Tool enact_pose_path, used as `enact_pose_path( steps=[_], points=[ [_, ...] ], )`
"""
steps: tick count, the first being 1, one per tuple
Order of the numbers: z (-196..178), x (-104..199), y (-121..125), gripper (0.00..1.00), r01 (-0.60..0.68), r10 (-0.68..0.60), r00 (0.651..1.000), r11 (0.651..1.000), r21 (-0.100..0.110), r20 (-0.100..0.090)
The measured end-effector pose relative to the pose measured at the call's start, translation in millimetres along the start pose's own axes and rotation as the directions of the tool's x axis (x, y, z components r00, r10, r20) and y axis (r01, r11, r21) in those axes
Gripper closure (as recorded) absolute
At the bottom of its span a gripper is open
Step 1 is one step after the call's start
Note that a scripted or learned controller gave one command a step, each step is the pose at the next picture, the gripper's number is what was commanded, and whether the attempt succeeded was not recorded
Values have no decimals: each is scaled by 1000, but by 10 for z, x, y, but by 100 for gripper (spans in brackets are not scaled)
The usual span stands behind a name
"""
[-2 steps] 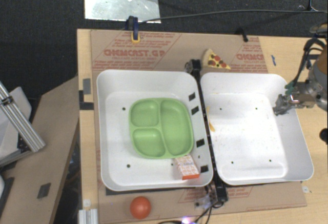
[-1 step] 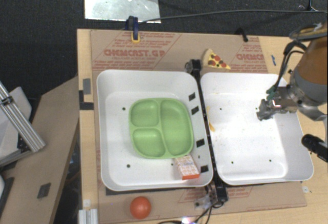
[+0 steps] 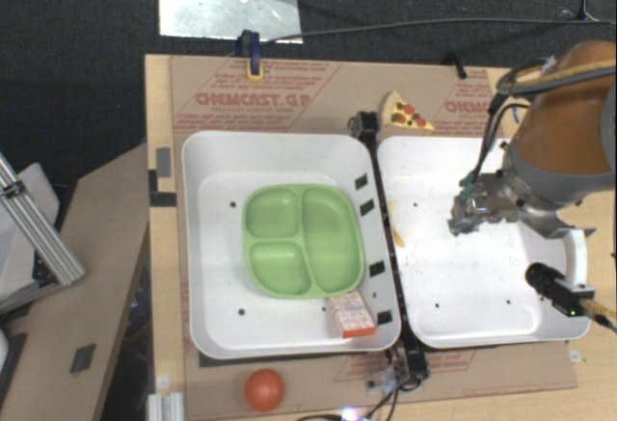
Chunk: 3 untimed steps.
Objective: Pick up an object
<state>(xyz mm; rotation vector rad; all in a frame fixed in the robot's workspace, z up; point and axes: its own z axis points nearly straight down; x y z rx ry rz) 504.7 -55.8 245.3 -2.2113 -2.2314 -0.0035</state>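
From the camera above the bench, the arm (image 3: pixel 564 120) reaches in from the right and its gripper (image 3: pixel 467 214) hangs over the bare floor of the right bin (image 3: pixel 463 313), with nothing visible between its fingers; whether they are apart or together I cannot tell. In the left bin (image 3: pixel 207 217) a green divided plate (image 3: pixel 303 241) lies in the middle, and a small red-and-white box (image 3: pixel 351 315) rests just beside the plate's near right corner. Outside the bins, a toy pizza slice (image 3: pixel 406 113) lies on the cardboard behind them and an orange-red ball (image 3: pixel 264 389) sits in front of the left bin.
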Motion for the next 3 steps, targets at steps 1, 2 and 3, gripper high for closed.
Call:
enact_pose_path(
  steps=[1,2,3],
  points=[
    [120,542,-122,100,1,-1,1000,1000,1,-1],
    [248,1025,-157,100,0,0,1000,1000,2,-1],
    [133,1545,-109,100,1,-1,1000,1000,0,-1]
  ],
)
